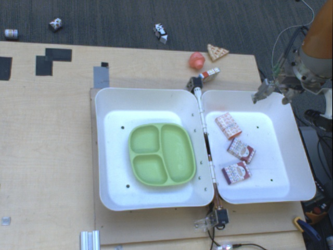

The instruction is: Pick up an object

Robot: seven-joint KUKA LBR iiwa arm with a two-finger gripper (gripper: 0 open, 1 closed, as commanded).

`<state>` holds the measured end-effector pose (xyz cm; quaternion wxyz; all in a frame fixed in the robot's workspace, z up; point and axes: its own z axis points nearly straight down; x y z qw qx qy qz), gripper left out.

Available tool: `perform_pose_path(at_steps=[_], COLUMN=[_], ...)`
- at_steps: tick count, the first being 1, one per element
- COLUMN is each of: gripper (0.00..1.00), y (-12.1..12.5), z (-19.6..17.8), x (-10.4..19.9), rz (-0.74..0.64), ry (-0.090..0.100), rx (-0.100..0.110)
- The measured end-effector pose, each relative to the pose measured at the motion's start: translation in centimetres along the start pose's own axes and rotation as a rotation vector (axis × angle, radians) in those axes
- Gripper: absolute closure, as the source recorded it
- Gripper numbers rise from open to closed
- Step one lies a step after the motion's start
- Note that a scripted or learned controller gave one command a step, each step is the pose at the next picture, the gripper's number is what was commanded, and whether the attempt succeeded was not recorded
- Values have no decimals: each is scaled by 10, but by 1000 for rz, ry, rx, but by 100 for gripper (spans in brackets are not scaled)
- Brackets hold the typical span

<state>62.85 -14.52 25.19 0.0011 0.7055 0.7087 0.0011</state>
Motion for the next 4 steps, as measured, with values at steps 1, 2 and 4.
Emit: perform_pose_path(at_steps=[1, 2, 4], gripper=[0, 0, 100], y=[-52, -101, -132], z=[145, 164, 66], x=[34, 58, 137], rz=[2, 4, -1], ry=[1, -2, 2], rx=[4, -7, -1])
